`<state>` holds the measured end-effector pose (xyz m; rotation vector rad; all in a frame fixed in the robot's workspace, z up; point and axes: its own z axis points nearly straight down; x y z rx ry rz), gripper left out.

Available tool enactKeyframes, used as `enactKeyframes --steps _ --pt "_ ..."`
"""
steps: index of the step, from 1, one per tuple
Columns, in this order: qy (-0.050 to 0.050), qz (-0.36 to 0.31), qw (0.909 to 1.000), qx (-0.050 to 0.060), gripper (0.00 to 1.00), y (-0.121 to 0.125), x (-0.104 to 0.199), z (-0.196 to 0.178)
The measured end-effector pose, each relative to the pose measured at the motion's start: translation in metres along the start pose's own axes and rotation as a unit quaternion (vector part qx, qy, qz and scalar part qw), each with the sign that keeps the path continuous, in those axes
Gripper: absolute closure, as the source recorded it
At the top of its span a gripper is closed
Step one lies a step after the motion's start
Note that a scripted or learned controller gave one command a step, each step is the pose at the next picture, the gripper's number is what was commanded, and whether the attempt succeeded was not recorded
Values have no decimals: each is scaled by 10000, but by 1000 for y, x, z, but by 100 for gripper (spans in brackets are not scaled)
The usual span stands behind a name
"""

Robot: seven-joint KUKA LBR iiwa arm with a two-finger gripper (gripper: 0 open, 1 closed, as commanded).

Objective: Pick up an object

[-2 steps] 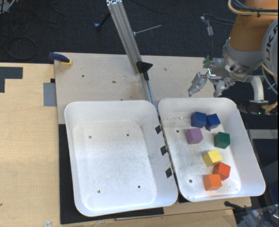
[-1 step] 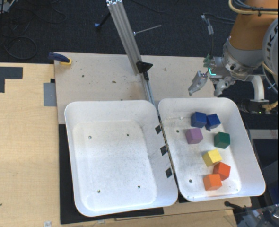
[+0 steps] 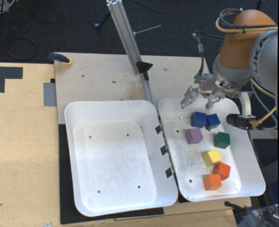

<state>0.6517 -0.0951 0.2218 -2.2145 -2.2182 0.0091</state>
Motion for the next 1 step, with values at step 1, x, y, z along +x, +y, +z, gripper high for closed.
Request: enactKeyframes --steps 1 --pt "-2 9 10000 0 0 2 -6 62"
